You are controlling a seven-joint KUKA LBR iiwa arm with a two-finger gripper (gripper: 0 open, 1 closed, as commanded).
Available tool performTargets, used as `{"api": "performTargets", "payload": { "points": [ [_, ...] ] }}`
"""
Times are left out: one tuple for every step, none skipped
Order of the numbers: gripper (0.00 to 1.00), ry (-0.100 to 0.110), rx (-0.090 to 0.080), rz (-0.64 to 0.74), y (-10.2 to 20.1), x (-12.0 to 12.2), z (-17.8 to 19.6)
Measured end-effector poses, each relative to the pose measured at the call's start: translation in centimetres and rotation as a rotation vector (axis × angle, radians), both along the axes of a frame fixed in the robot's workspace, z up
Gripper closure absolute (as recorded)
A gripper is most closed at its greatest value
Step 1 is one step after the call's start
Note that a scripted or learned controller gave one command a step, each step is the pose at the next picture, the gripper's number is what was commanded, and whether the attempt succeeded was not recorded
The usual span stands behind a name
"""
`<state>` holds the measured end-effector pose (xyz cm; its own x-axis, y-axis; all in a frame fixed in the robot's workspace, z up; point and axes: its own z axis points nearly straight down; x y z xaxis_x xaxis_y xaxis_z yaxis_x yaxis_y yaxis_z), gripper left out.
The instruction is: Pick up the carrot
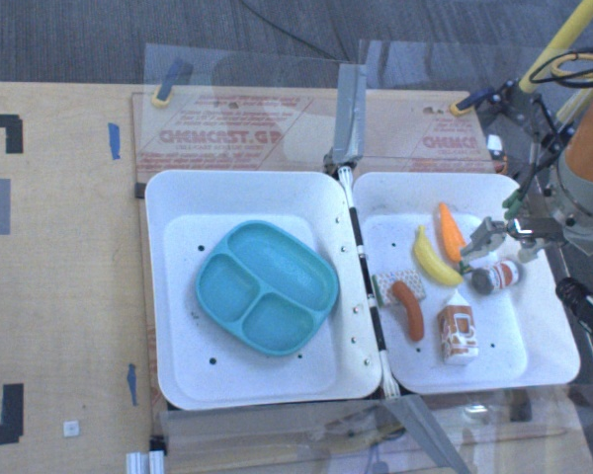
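Note:
The orange carrot [449, 229] lies in the right bin [544, 358], near its back, pointing toward the far wall. A yellow banana [433, 258] rests just to its left. My gripper [501, 244] hangs over the right bin, just right of the carrot and a little above it. It is open, with nothing between its fingers. One finger [482, 237] is close to the carrot's near end.
A small grey and white can [499, 276] lies under the gripper. A red sausage [408, 307] and a brown and white carton [458, 332] sit nearer the front. In the left bin [173, 265] lies a blue divided plate [267, 286].

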<state>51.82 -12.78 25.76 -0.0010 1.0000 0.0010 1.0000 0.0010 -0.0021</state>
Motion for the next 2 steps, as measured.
{"api": "performTargets", "payload": {
  "points": [
    [0.00,-0.001,-0.001,0.022,-0.3,6.1,-8.9],
    [0.00,-0.009,-0.004,0.051,-3.0,12.4,-17.0]
  ]
}}
